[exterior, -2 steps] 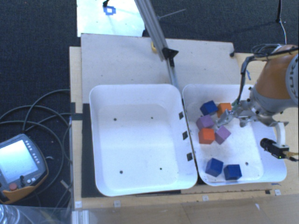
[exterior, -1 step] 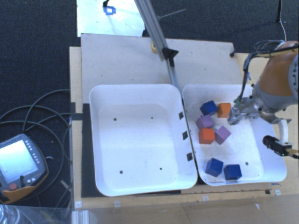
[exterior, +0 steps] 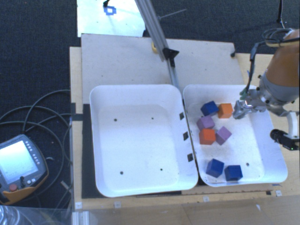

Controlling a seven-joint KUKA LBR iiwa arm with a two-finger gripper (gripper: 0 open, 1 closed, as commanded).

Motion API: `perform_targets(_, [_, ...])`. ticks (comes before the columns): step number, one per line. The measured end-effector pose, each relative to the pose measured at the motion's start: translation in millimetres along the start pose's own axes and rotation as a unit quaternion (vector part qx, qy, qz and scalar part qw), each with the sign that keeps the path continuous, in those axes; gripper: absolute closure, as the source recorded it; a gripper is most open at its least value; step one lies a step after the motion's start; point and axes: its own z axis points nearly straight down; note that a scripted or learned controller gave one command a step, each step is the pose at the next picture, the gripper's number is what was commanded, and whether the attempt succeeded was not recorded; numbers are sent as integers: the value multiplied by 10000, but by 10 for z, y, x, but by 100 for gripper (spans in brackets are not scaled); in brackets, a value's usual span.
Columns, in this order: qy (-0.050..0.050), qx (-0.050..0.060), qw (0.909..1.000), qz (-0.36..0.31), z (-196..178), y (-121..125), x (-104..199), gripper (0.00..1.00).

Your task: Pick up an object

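Right bin [exterior: 276,170] contains seven cubes; gripper [exterior: 239,110], grip state indeterminable, sits just beside its orange cube [exterior: 225,110].

Even, bright overhead lighting; moderate sharpness.
The white bins [exterior: 140,97] are slightly washed out, only soft, short shadows are cast beneath the blocks [exterior: 209,108], and mild softness is seen towards the frame edges.
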Motion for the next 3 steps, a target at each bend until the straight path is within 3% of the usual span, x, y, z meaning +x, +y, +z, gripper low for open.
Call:
perform_targets(1, [2,8,10000,3,-288,16,-3,100])
perform_targets(3, [22,25,10000,-30,-421,-203,1154,100])
